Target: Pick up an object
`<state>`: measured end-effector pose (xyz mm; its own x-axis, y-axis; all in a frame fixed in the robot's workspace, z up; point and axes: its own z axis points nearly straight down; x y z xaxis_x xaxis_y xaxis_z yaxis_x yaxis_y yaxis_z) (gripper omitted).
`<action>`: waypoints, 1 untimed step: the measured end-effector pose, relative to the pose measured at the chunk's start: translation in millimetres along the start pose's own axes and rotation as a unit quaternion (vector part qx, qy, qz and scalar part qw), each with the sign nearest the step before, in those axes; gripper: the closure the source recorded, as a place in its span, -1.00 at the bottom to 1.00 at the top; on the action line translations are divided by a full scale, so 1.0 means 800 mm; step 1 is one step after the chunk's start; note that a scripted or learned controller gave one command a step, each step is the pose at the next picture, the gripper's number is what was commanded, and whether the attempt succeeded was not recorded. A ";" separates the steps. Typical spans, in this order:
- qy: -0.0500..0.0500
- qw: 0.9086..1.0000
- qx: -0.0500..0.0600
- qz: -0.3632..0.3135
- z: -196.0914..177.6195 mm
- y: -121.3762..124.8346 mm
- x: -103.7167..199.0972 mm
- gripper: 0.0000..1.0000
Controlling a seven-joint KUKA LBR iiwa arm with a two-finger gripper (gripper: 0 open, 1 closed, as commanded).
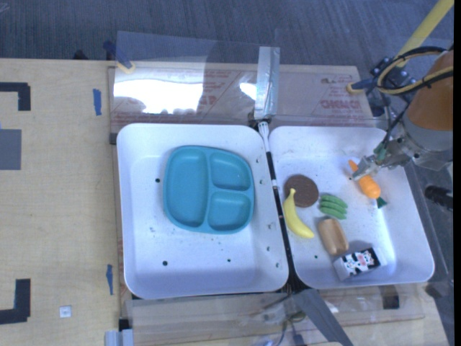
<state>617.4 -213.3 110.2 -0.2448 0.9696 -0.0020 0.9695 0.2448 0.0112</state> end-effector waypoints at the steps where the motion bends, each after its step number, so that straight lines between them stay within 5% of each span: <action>1: -0.001 1.000 -0.001 0.030 -0.132 0.090 0.077 1.00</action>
<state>670.8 -136.3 216.4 -0.1871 0.9823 -0.0024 0.9822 0.1871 0.0137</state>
